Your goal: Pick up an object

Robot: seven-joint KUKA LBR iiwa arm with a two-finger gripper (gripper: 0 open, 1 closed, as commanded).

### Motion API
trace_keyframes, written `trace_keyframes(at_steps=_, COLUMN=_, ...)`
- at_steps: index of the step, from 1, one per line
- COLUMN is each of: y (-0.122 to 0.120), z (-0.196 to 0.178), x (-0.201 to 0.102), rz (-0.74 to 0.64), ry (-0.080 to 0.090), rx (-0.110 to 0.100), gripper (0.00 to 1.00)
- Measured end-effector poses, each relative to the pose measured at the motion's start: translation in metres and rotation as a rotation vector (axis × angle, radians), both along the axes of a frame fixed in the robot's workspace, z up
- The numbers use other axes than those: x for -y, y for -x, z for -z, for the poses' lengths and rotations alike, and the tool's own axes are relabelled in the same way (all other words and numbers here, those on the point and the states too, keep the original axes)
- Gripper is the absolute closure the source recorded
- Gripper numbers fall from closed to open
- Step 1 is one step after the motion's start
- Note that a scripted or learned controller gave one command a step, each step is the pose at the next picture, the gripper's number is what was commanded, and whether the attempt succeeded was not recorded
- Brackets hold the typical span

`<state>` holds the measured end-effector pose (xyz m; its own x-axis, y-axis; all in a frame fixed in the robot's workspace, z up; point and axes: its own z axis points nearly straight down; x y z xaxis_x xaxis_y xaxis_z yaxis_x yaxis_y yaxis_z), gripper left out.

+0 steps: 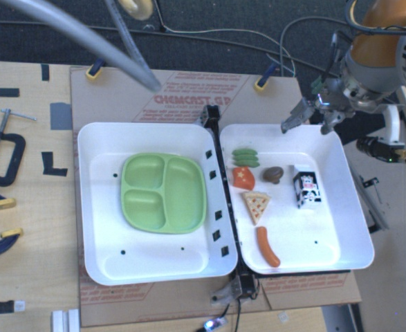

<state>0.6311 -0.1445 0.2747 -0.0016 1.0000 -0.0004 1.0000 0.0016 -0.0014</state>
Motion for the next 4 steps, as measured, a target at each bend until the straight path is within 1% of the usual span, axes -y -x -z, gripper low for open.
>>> trace_keyframes(at_steps=1, y=0.008, z=0.047, x=0.001, rz=0.0, ry=0.0, rx=-0.004, gripper=0.0)
trace_keyframes(at_steps=2, y=0.009, z=0.101, x=0.011, rz=0.001, ry=0.001, rx=-0.004, gripper=0.0)
trace_keyframes(at_steps=3, y=0.009, z=0.164, x=0.01, rz=-0.001, ry=0.001, rx=0.003, gripper=0.0)
trace_keyframes(at_steps=4, y=0.009, z=0.152, x=0.009, rz=-0.002, ry=0.0, rx=0.0, gripper=1.0)
